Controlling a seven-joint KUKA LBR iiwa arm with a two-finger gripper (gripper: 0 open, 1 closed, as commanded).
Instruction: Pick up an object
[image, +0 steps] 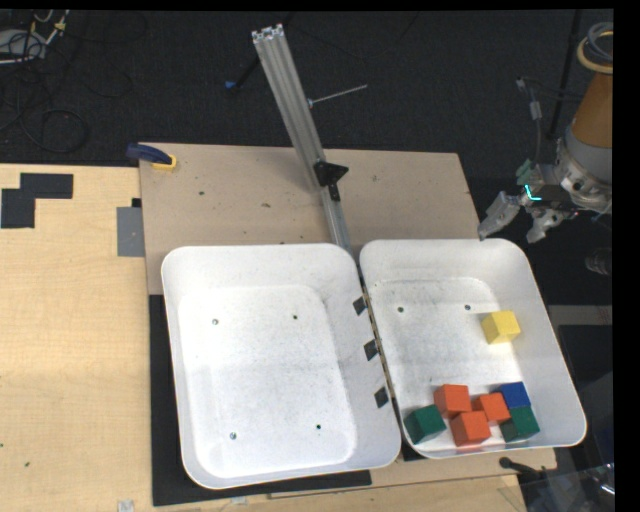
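In the right bin (540, 290), coloured blocks (475, 412).

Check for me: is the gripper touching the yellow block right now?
Apart. The camera view shows the gripper above the right bin's far corner, with bare white floor between it and the yellow block.

Pale wooden bench (70, 330) against dark floor (150, 80) strewn with cables (40, 40).

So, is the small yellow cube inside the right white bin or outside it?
Inside. The small yellow cube rests on the floor of the right white bin, apart from the other blocks near its front edge.
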